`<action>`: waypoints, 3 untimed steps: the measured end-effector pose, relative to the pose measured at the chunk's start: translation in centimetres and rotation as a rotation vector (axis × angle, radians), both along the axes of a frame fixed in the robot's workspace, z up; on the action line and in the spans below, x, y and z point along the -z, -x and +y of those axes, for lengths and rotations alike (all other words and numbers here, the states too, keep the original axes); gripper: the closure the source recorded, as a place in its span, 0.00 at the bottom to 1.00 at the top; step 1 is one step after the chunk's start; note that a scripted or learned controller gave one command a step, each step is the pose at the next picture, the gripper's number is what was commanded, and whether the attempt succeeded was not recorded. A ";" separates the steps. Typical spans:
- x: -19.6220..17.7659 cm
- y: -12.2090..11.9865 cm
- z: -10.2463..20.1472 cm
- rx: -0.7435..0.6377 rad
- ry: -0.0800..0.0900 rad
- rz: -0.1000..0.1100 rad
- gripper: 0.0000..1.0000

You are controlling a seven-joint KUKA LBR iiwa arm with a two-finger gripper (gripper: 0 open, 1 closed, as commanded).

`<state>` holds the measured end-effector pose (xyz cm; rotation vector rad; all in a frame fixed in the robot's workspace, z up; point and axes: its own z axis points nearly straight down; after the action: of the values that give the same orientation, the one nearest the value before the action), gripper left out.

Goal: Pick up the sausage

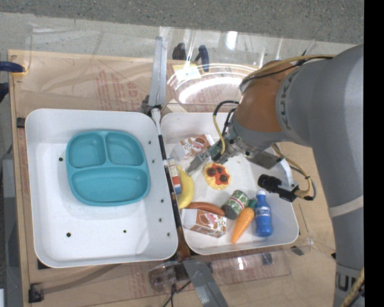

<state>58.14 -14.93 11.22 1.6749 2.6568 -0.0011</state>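
Note:
The sausage point(205, 207) is a reddish-brown curved piece lying in the right bin point(283, 236), between a banana point(185, 188) and a brown-and-white carton point(205, 223). My gripper point(203, 160) hangs over the middle of that bin, pointing down and to the left, above and behind the sausage and apart from it. Nothing shows in its grasp. The grey arm with its orange band covers the bin's back right part.
Around the sausage lie a round toy pizza point(217, 176), a green can point(238, 203), a carrot point(242, 225), a blue bottle point(263, 215) and a snack packet point(195, 146). The left bin point(45, 235) holds a teal divided plate point(109, 167).

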 end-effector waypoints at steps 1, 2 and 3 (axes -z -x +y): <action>-2.7 1.3 -6.9 0.040 0.000 -0.001 0.00; -1.4 11.0 0.7 0.065 -0.002 -0.001 0.00; 2.5 7.9 -6.4 -0.100 0.000 0.001 0.00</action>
<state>50.28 -21.34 8.68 1.5401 2.7382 -0.0016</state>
